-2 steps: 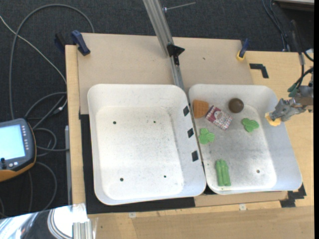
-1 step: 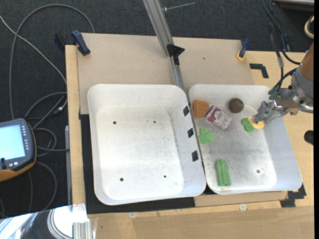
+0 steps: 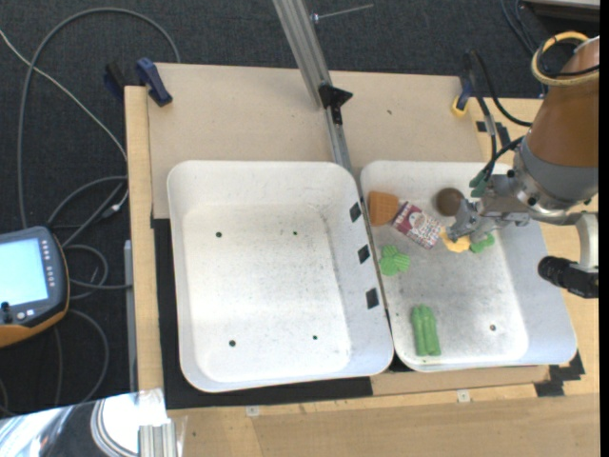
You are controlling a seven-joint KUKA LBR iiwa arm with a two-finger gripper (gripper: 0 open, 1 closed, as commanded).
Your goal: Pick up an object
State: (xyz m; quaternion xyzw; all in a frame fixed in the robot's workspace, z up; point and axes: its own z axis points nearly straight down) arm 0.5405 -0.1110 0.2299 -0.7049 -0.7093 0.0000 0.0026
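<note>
Hovering hand, yellow piece (axis unclear)

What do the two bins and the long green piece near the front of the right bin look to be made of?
Left bin and right bin: likely moulded plastic; white, matte, speckled, with rounded corners. Long green piece: possibly soft plastic or foam; ridged, dull surface, too small to settle.

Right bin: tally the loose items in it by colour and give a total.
Green: 3, a long piece, a small piece, and one by the pincer
Orange: 1
Brown: 1, round
Yellow: 1
Red-and-white packet: 1
Total: 7
</note>
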